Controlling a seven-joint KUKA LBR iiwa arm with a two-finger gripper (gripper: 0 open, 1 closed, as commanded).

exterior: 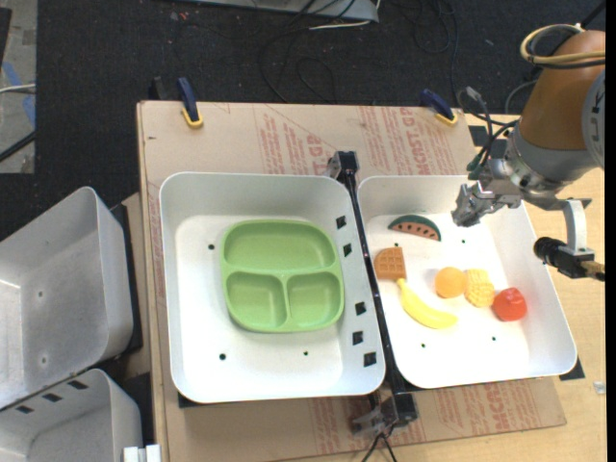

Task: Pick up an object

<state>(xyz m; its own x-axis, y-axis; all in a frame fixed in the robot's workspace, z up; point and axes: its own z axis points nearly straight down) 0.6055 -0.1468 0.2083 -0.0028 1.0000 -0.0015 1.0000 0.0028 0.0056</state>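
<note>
Gripper: I see the gripper [469, 207] hanging over the far part of the right bin [539, 349], just right of the melon slice; I cannot tell its state from here.
Arm: my arm [563, 104] comes in over the bin's far right corner, orange band uppermost.
Banana: the banana [426, 309] lies mid-bin, long axis slanting from the near right toward the far left, its thin tip pointing at the cracker; yellow, gently curved.
Melon slice: the melon slice [414, 226] sits near the far edge, a half-moon lying across the bin, dark rind arched away from me, red flesh toward me.
Cracker: the cracker [390, 263] is a squarish orange-brown piece by the left wall.
Orange: the orange [449, 282] is round, touching the corn.
Corn: the corn [478, 287] is a knobbly yellow lump.
Red piece: the red piece [510, 303] rests just right of the corn.
Left bin: the left bin [192, 354] carries a green plate [283, 275] with three compartments, centred.
</note>
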